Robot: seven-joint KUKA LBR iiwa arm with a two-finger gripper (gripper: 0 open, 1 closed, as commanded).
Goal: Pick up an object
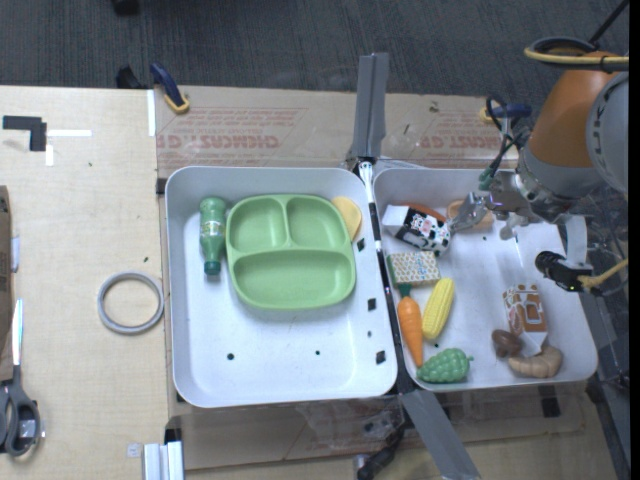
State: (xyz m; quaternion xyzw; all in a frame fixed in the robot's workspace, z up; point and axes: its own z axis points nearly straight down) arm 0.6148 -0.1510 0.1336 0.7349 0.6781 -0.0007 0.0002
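Note:
My gripper (488, 214) hangs over the far part of the right bin (480, 298), below the arm's orange band. A pale tan object (466, 211) lies right beside it, partly hidden. Just to its left sits a black-and-white cow-patterned toy (424, 230). Nearer the front are a checkered block (414, 266), a carrot (410, 329), a corn cob (438, 307), a green bumpy fruit (445, 366), a printed packet (526, 310) and a croissant (535, 362).
The left bin (200, 338) holds a green divided plate (291, 250), a green bottle (212, 232) and a yellow piece (348, 213) behind the plate. A tape ring (131, 301) and scissors (20, 413) lie on the bench at left.

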